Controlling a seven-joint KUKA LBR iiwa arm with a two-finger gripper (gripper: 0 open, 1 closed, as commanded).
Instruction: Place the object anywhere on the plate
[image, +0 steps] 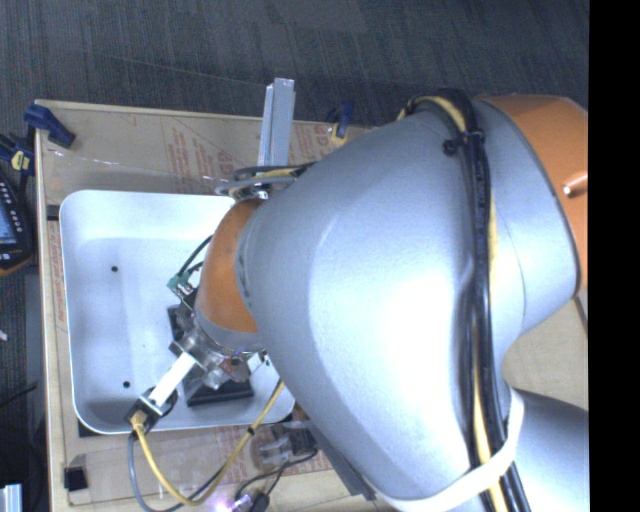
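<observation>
1 white bin (100, 300), smooth, shallow, rounded corners, on a brown bench (150, 140). 1 grey arm (400, 300), glossy, bulbous, covers the frame from 12 to 6 o'clock. Gripper (205, 365) sits at the bin's 5 o'clock; whether it is open or closed cannot be told. The object and plate cannot be located.

Faint red print runs across the brown board (190, 150) under the white bin (90, 260), but none of it is sharp enough to read.
</observation>
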